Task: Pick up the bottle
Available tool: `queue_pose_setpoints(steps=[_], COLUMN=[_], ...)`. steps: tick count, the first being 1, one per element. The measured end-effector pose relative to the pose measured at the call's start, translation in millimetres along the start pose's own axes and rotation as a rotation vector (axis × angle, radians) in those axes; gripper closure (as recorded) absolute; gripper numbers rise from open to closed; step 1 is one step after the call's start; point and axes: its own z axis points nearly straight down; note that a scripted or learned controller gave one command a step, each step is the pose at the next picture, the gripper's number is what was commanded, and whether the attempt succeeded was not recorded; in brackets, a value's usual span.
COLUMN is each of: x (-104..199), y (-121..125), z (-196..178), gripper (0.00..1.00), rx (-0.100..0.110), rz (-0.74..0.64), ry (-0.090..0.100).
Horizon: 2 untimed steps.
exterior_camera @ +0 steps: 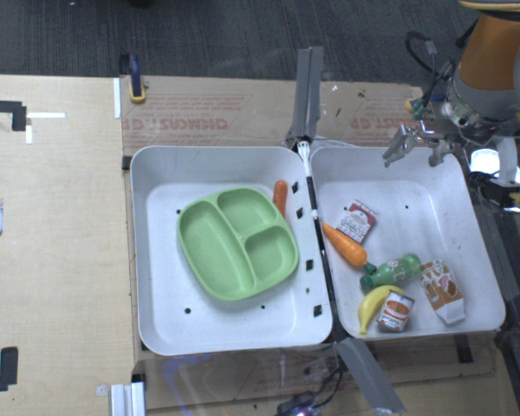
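Gripper hangs over the far edge of the right bin, fingers spread and holding nothing. That bin holds a green bottle lying on its side toward the near edge, its long axis running left to right with the narrower end pointing left, beside a carrot, a banana, a small can and two cartons whose labels are too small to read. Left bin holds a green divided plate, which partly hides a second orange piece at its far rim.

One fixed camera looks down at a slant — from above the bench — on both bins.
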Motion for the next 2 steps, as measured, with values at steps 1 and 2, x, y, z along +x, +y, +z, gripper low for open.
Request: queue_pose_setpoints(steps=[1, 2], x=[-28, -14], y=[-71, -119], z=[47, 121], gripper=[0.0, 0.0], rx=[0.001, 0.001], rz=[0.288, 0.354], ry=[0.001, 0.001])
